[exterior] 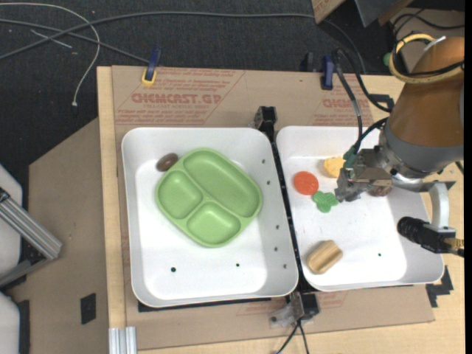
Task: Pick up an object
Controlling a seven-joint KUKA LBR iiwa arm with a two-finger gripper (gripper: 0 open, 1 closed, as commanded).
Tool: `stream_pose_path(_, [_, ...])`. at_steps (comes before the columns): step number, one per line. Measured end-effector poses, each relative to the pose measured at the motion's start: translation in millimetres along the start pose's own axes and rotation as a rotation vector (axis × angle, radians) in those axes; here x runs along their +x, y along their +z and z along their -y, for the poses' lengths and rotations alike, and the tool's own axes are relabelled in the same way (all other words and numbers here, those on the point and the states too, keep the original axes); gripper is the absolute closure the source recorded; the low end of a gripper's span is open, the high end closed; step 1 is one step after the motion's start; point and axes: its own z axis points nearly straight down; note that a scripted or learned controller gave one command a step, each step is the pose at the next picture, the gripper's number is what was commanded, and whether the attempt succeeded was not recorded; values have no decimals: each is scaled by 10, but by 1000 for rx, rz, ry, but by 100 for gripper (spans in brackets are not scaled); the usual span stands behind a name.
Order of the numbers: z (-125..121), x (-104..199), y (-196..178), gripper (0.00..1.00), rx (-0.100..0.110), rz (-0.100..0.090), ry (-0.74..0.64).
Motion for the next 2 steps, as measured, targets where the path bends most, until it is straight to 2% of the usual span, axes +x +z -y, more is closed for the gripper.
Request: stream_pose_path(2, [-308, 1056, -44, 100, -4, 1, 0])
